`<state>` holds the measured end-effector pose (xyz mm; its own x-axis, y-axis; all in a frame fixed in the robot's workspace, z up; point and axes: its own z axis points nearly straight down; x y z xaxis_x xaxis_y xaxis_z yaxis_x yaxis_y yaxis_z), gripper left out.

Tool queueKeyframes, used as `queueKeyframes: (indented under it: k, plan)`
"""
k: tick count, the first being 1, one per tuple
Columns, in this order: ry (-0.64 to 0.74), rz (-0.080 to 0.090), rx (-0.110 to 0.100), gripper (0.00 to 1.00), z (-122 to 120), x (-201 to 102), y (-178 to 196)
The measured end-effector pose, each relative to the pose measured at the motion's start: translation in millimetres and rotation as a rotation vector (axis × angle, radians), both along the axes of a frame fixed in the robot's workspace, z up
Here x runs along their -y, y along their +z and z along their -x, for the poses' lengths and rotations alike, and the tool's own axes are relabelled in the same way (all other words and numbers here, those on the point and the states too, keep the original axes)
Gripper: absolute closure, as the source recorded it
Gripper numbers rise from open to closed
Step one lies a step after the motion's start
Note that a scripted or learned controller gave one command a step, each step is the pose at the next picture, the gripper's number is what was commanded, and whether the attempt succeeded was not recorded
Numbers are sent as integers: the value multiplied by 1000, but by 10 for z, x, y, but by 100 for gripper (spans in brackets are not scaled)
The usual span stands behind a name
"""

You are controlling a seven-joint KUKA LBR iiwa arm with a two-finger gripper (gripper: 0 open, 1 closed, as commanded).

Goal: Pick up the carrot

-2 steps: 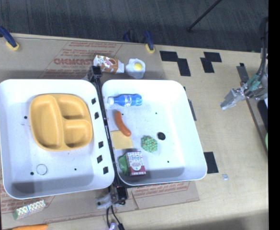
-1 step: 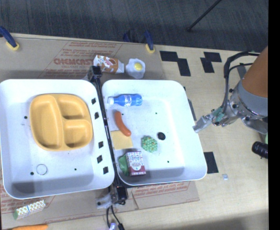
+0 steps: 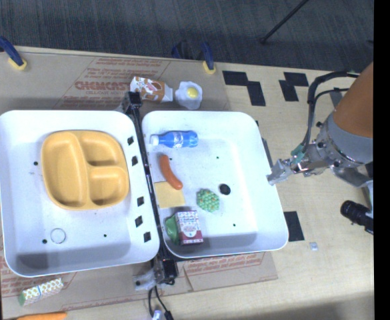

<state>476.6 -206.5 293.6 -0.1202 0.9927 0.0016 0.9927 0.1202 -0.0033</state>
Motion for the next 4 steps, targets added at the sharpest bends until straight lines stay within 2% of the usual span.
queueKeyframes:
  k: [1, 2, 3, 4]
  plan:
    - [91, 3, 4, 100, -2, 49, 1068]
    - [158, 0, 1, 100, 2, 43, 48]
    - [163, 0, 1, 100, 0, 42, -122]
    - [257, -1, 0, 100, 4, 42, -1017]
